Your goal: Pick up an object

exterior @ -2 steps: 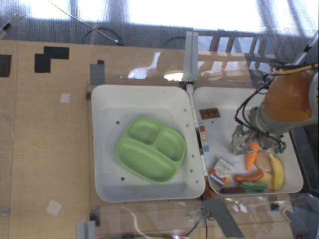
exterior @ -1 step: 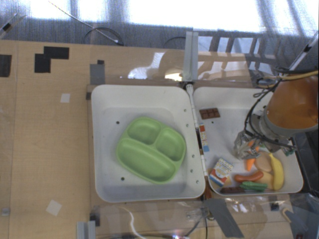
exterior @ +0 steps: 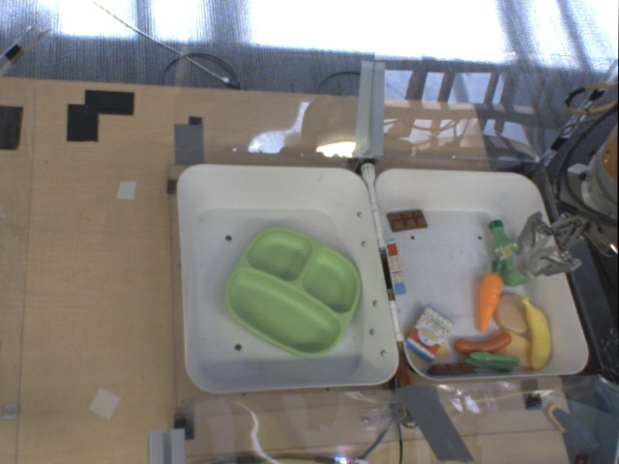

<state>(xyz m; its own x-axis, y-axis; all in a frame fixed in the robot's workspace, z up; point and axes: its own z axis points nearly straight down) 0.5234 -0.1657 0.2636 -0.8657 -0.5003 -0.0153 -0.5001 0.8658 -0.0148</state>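
Right now the end effector sits low over the right edge of the right bin, its metal fingers spread somewhat apart with nothing visibly held between them. Just to its left, touching or nearly so, stands a small green bottle; whether a fingertip actually meets it is hard to tell. Below the bottle lies a toy carrot, long axis running roughly up and down the view, leafy end toward the end effector. Nearer the bin's front corner are a yellow banana, a sausage, a green pod and a small carton; a chocolate bar lies well apart near the back.

The bottle is probably the nearest candidate, lying directly leftward of the fingers. The left bin on the counter carries a green divided plate.
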